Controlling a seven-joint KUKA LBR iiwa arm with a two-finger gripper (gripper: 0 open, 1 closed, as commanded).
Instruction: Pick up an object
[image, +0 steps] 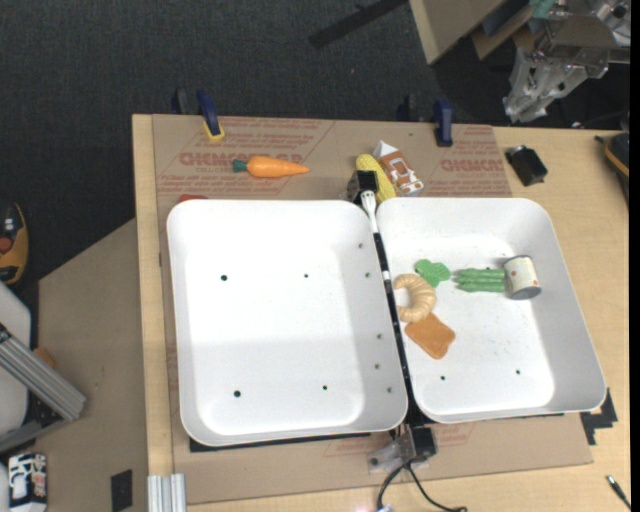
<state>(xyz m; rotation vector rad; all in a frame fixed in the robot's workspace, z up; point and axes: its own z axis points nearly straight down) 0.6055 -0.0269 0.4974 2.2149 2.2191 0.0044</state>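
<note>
From above, the best target looks like the orange wedge (432, 336) in the right bin (560, 330) — it lies flat, though touching the croissant (414, 296), so come down on its free side. Beyond sit a green piece (470, 277) and a grey cylinder (521, 277). Behind the left bin (270, 320), a carrot (272, 168) lies on the desk (330, 145). The gripper (540, 95) hangs at the far right — whether its fingers are parted, I cannot tell.

Both bins are plain white – the left bin (270, 310) and the right bin (500, 380), each dotted with small dark spots. In my right bin I see a pale tan croissant (415, 296), an orange slice (431, 336), green leafy pieces (465, 277) and a silvery can (520, 277) – behind, an orange carrot (272, 168) on brown cardboard (300, 150) printed red
</note>
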